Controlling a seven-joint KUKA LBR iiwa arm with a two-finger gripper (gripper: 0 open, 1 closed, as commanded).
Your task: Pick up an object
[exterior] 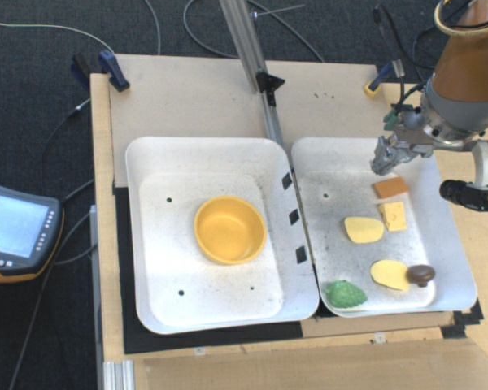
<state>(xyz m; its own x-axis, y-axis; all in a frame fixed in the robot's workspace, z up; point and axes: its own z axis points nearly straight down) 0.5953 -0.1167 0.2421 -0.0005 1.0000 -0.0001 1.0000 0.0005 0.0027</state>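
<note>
Orange block (389, 188) lies at the far end of the right bin (447, 254), just beside the gripper (383, 164) poised over it. Finger state: cannot tell. Step in hand appears to be approach. Next move calls for descent centred on the block.

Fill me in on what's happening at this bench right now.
A KUKA arm reaches in with its gripper hovering over the right bin, just above an orange block. Nothing is picked up yet. Yellow pieces, a green item and a brown one lie there too. The left bin holds a yellow bowl.
</note>
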